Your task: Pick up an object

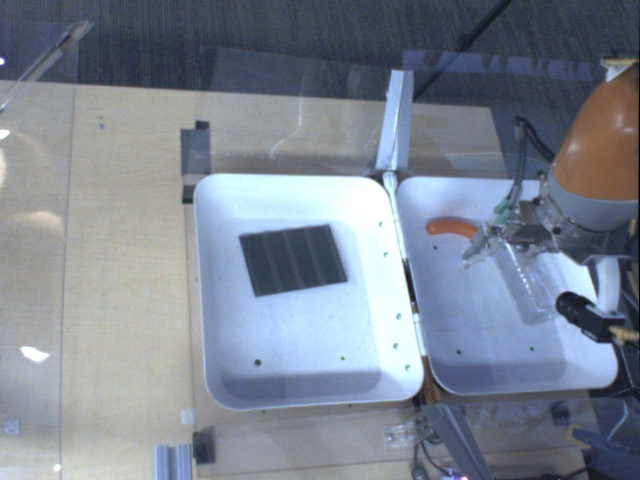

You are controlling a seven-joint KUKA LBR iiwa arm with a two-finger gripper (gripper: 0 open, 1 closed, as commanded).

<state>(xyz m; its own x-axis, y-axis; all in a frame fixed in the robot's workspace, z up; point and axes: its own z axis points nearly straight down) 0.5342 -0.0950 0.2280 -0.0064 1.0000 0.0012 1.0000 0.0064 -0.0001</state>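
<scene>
A small orange, sausage-shaped object [452, 228] lies at the back left of the right bin [480, 358]. A clear plastic object [527, 286], like a small bottle, lies near that bin's middle right. A dark grey ribbed rectangular pad [293, 259] rests flat in the left bin [300, 368]. My gripper [492, 240] hangs over the right bin, just right of the orange object and above the clear one. I see nothing held in it.
The arm's orange band [600, 138] and grey wrist [590, 213] cover the right bin's back right corner. A black cable fitting [585, 316] juts over its right edge. A metal divider post [394, 128] stands behind the seam between the bins.
</scene>
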